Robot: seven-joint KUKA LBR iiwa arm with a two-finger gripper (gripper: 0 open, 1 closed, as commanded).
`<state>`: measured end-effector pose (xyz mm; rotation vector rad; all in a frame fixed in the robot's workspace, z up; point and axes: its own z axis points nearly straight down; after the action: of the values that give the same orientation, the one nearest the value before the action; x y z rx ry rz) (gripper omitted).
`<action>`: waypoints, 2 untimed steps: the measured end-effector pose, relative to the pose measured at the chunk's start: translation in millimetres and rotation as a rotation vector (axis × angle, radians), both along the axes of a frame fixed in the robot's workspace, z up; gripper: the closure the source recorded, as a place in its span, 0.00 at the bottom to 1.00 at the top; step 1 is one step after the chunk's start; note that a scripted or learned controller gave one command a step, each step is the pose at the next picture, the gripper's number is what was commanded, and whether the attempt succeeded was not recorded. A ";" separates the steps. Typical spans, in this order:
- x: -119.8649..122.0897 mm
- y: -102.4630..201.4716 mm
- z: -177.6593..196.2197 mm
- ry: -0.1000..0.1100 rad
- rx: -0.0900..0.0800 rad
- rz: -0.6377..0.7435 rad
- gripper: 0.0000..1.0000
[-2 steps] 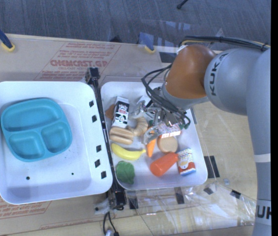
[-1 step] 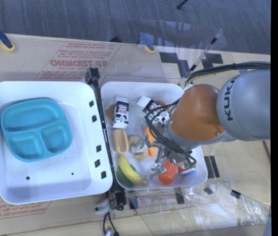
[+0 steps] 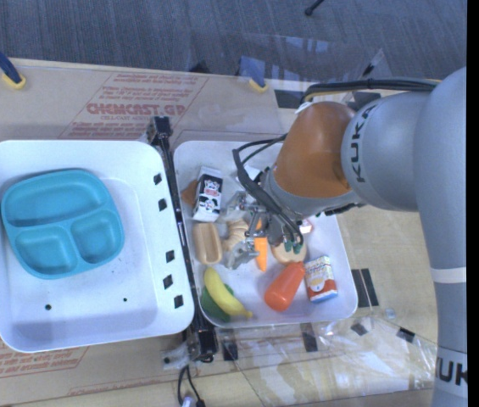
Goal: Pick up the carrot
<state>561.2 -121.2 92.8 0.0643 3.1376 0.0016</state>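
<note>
I see my grey KUKA arm (image 3: 409, 142) with its orange wrist band (image 3: 311, 151) reaching from the right, bent down, jaws (image 3: 252, 236) low over the right-hand white bin (image 3: 341, 299).

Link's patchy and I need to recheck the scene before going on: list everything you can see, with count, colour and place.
Bins: 2, white, side by side on the bench.
Divided tray: 1, blue, left bin.
Carrot: 1, orange, right bin centre, at the jaws.
Banana: 1, yellow, right bin front.
Bottle: 1, orange-red, right of the banana.
Can: 1, red and white label, right bin's right side.
Carton: 1, white and black, right bin rear left.
Clamps: 2, blue and yellow, bench rear edge.
Arm: 1, grey with orange band, over right bin.
</note>
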 end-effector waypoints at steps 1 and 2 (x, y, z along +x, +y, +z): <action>1.3 1.2 10.7 -0.002 -0.001 0.007 1.00; -15.2 -2.7 65.2 -0.001 -0.001 -0.332 1.00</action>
<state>546.0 -123.9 157.9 0.5813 3.0828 -0.0008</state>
